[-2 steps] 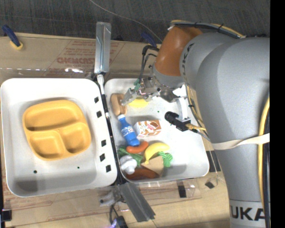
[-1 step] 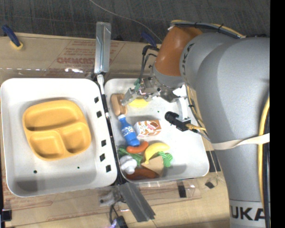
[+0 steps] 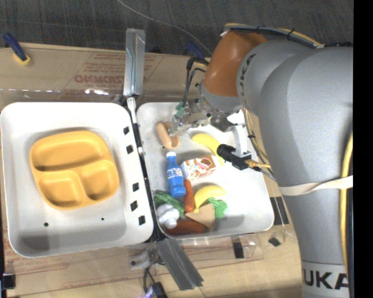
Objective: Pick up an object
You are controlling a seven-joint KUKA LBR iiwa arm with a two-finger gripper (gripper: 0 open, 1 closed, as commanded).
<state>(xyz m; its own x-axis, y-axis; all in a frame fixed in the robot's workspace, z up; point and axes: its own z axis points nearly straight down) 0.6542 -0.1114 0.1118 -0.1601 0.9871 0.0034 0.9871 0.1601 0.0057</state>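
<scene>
1. The grey arm (image 3: 298,123), the biggest thing here, reaches in from the right, its orange band above the far end of the right bin.
2. The left bin (image 3: 12,228) holds a yellow divided tray (image 3: 74,166) and nothing else I can make out.
3. The right bin (image 3: 255,210) holds the task's candidates: a sausage-like piece (image 3: 165,135) at the far left, a yellow banana (image 3: 205,143) beside it, a blue bottle (image 3: 173,174) in the middle, a small printed carton (image 3: 199,166), a second banana (image 3: 208,194), and a jumble of green, white and brown toys (image 3: 186,219) at the near edge.
4. The pincer (image 3: 181,118) hangs at the far end of the right bin, just above the sausage-like piece; whether it is spread or pressed together I cannot tell, and nothing shows held in it.
5. To do this step well, I judge the pincer should come straight down over the sausage-like piece, which lies a little apart from its neighbours, straddle it across its narrow width, and keep clear of the bin wall at the left.
</scene>
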